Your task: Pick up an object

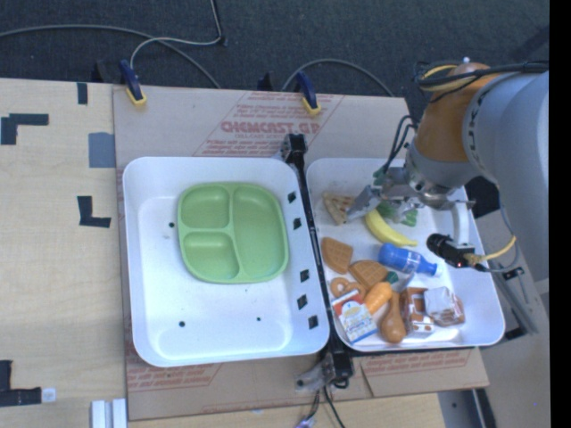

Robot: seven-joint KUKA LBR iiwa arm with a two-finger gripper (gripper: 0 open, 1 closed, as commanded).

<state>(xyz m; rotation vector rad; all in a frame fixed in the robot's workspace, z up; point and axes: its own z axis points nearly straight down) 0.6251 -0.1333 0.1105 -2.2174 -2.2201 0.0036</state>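
— Grey arm (500, 141), orange band above the wrist, rises closest to the lens at the right of the frame. How does it sit?

— It comes in from the right edge and bends down over the upper part of the right bin (491, 328). Its gripper (384, 205) hangs low there, just above the top end of the banana (390, 228).

— And the fingers (361, 203)?

— Spread apart, as far as I can see, with nothing caught between them.

— What's in that bin?

— A heap of toy food, so anything to pick up lies there. The banana is in the upper middle, a pale wedge (339, 207) to its left, and a blue bottle (408, 259) just below it. Lower down, an orange carrot (379, 297) leans on a small carton (355, 319), and a wrapped packet (442, 308) sits at the lower right.

— The left bin (152, 328)?

— It holds a green divided plate (234, 232), lying flat in its upper half. The two bins touch at the black middle seam.
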